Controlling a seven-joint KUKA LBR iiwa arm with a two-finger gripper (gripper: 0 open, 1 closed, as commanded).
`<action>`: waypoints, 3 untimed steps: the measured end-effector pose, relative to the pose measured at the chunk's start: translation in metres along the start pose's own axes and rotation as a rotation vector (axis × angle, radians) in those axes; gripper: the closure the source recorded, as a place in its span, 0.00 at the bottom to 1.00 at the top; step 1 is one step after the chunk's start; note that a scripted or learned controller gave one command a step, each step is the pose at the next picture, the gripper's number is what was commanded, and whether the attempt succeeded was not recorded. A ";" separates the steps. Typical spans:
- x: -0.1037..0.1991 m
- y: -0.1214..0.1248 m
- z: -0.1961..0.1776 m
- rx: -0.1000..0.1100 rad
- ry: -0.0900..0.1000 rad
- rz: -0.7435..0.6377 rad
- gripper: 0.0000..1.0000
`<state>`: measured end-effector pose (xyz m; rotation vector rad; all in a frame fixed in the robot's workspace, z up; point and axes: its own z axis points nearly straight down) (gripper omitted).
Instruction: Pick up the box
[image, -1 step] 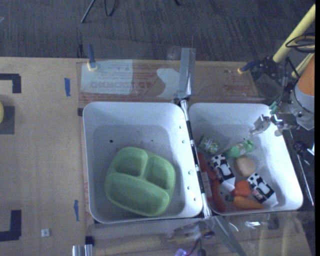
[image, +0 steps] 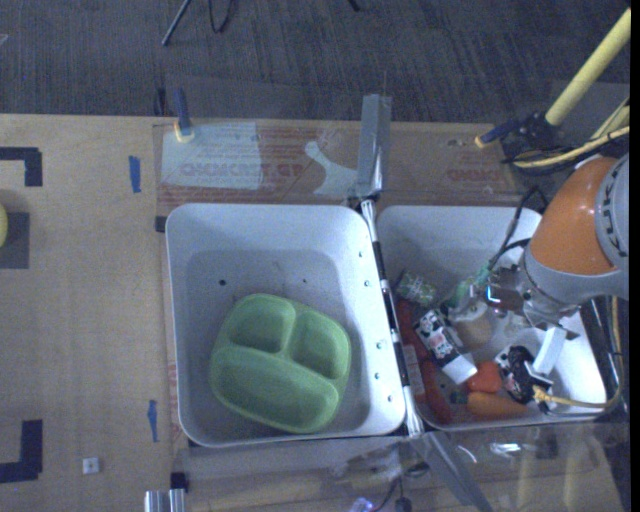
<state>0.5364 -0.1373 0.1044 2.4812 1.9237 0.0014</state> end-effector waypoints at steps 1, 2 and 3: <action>-0.041 0.016 0.019 -0.001 0.000 0.032 0.00; 0.017 0.029 0.018 -0.004 0.000 -0.083 0.00; 0.042 0.034 0.018 -0.002 0.000 0.243 0.00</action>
